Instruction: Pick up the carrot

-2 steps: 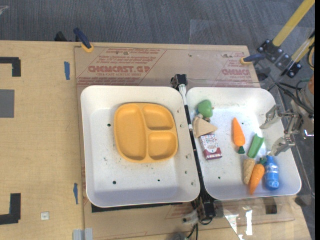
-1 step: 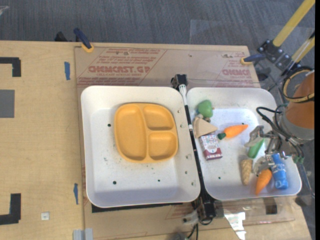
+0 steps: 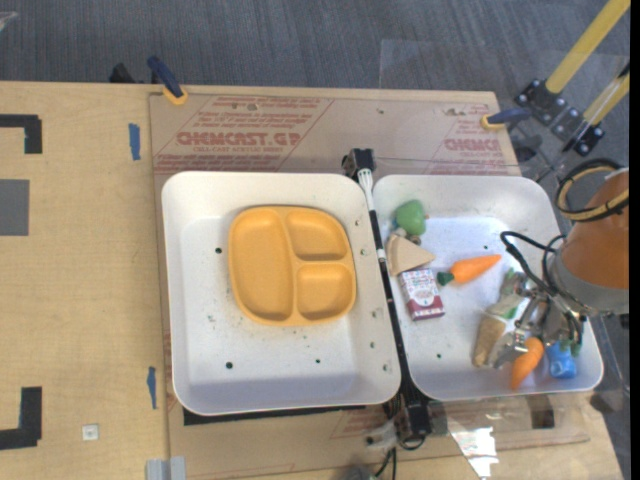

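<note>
Right away, you can spot the small orange toy carrot (image 3: 476, 267) with its green stub of a top, lying on its side mid-way across the right white bin (image 3: 470, 383), tip toward the arm. Just left sit a red-and-white carton (image 3: 422, 294), a tan wedge (image 3: 406, 254) and a green lump (image 3: 409, 216). Your gripper (image 3: 522, 336) hangs over the bin's near-right corner, clamped on another orange piece (image 3: 526, 361).
</note>
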Robot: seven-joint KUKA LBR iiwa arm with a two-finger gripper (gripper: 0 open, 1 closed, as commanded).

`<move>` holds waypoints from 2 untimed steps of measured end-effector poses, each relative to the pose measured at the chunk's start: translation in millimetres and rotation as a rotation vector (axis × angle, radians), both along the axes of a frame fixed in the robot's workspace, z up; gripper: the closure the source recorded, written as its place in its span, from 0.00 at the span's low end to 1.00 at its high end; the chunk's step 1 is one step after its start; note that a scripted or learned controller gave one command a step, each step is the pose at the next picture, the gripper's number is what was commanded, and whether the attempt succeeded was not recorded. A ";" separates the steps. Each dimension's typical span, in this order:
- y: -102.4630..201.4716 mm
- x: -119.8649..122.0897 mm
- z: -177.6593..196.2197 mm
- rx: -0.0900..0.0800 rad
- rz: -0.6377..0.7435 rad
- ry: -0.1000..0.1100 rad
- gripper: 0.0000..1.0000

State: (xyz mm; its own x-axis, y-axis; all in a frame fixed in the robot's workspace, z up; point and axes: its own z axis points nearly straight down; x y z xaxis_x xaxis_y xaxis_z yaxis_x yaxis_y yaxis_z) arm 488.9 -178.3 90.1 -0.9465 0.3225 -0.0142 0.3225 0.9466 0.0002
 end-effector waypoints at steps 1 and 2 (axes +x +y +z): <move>0.2 4.4 13.1 -0.004 0.003 -0.013 1.00; 0.7 4.1 12.4 -0.003 0.003 -0.011 0.00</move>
